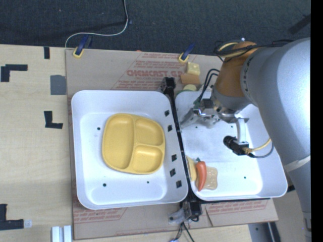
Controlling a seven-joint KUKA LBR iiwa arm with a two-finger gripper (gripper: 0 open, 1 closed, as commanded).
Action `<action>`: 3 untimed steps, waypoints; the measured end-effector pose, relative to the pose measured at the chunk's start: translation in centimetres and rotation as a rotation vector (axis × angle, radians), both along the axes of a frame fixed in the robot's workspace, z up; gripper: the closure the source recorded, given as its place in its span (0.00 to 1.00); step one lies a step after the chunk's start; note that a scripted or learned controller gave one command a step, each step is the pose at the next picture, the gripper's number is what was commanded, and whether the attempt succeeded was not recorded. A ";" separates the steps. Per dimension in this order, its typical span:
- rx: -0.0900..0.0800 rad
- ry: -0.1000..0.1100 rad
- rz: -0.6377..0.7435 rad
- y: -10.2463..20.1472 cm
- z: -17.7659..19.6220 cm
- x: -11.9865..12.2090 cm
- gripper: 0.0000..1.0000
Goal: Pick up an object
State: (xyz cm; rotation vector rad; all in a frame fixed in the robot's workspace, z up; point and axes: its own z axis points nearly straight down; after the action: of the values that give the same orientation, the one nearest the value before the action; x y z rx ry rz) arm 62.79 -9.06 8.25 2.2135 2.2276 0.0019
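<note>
— Two white bins sat side by side on the bench. What filled the left bin (86, 185)?

— A yellow divided plate (133, 143) lay flat in its middle, clear of all four walls, with bare floor all round it.

— And the arm?

— The grey arm (285, 105) reached in from the right, over the right bin (252, 183), and covered much of that bin's far right side. Its gripper (198, 114) hung over the far left corner of that bin, close to the dividing wall.

— Were the fingers spread or pressed together?

— I could not tell; the metal parts blurred together, and nothing showed between them.

— Where was the object?

— An orange-and-cream item (203, 175) lay at the near left of the right bin, just beside the dividing wall, well apart from the gripper. Bare floor lay between them.
</note>
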 end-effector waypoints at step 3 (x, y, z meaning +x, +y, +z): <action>-0.003 0.003 -0.003 -1.5 1.1 4.0 0.00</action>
State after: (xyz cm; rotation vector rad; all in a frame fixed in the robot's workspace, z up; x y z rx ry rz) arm 66.81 -10.55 9.38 2.2170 2.2249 -0.0049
